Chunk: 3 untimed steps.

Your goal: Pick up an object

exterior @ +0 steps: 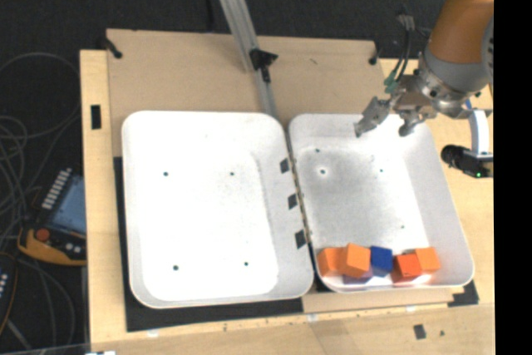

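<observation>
Spread and holding nothing, the hand hangs over the far edge of the right bin, its two fingers apart and tilted down toward the left. Behind it the grey arm with its orange band reaches in from the right. By my reading the pick has not begun; this is the approach stage. The blocks sit well apart from the hand, bunched along the near wall of that same bin: an orange block at the left, a blue block just beside it, then another orange block to the right. They look like small, hard-edged cubes, packed close and touching. Next, the hand needs to travel toward the near side, descend over one cube, and close. The left bin lies alongside on the worktop.
</observation>
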{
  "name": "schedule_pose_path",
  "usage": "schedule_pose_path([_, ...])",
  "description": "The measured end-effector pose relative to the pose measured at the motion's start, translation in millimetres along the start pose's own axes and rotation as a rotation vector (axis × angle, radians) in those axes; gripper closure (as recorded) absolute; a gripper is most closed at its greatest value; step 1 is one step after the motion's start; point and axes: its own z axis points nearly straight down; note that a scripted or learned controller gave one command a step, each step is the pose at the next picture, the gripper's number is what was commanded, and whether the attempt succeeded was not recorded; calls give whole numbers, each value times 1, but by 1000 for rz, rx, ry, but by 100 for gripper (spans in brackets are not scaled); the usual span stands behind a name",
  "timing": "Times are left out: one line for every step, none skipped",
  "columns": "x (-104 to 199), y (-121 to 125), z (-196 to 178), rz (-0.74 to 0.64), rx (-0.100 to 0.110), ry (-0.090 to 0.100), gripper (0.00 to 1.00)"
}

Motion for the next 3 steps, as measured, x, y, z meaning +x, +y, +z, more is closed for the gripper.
schedule_pose_path([2,-83,137,6,10,3,0])
schedule_pose_path([61,-120,125,-1,2,4,0])
schedule_pose_path([55,-146,152,8,-5,0,0])
